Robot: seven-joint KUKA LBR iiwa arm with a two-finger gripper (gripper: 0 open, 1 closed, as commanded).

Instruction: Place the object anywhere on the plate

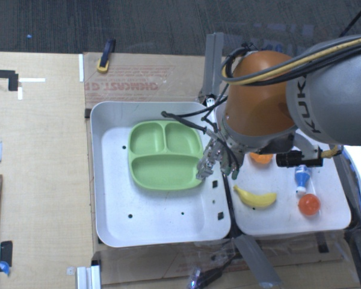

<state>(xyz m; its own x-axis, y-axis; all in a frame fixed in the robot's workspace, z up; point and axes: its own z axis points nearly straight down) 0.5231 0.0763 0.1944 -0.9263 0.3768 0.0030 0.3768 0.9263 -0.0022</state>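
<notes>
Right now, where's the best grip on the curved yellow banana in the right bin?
Probably the thick middle of the curved yellow banana, from straight above. It lies flat on the right white bin, its length roughly left to right, apart from its neighbours, so the fingers should close across its narrow width.

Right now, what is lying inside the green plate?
The three compartments of the green plate look bare where visible. The end effector hangs over its right rim, covering a small part there, so I cannot tell what lies under it.
</notes>
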